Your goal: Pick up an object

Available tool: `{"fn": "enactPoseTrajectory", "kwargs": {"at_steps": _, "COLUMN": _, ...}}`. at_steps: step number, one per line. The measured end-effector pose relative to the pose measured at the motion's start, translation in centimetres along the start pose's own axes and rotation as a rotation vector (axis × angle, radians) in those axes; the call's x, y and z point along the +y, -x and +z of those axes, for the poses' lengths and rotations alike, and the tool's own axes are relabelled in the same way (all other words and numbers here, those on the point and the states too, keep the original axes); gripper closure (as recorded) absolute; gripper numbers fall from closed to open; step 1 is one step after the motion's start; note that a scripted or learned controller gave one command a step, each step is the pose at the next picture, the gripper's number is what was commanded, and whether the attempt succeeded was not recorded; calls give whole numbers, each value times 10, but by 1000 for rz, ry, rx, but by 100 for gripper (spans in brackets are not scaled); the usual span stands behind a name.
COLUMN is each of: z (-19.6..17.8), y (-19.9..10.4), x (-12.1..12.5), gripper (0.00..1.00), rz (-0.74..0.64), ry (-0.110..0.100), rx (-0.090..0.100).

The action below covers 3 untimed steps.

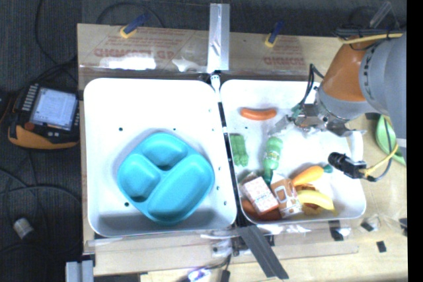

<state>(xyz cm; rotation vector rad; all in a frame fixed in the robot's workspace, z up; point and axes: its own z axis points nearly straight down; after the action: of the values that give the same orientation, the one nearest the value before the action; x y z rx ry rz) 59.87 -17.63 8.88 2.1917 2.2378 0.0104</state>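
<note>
The right bin (330, 142) holds a jumble of toy food. An orange sausage (258, 113) lies near its far wall. Below it stand a green bottle (272, 154) and a smaller green item (238, 149). Along the near wall sit a red-and-white box (258, 195), an orange carton (286, 197), a yellow banana (315, 200) and an orange carrot-like piece (308, 175). My gripper (302, 121) hangs over the bin's far right part, just right of the sausage, with nothing seen in it.
In the left bin (106, 102) lies a blue divided plate (165, 175). A metal divider post (219, 36) rises behind the seam between the bins. The grey arm with its orange band (344, 79) comes in from the right. A handheld device (49, 112) lies on the floor to the left.
</note>
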Motion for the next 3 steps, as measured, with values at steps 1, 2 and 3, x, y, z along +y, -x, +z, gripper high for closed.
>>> {"fn": "enactPoseTrajectory", "kwargs": {"at_steps": 1, "z": -1, "y": -82, "x": -5, "gripper": 0, "rz": -63, "ry": 1, "rx": -1}}
{"fn": "enactPoseTrajectory", "kwargs": {"at_steps": 2, "z": -2, "y": -55, "x": -96, "gripper": 0, "rz": -65, "ry": 0, "rx": -2}}
{"fn": "enactPoseTrajectory", "kwargs": {"at_steps": 3, "z": -93, "y": -88, "x": -85, "gripper": 0, "rz": 58, "ry": -16, "rx": 0}}
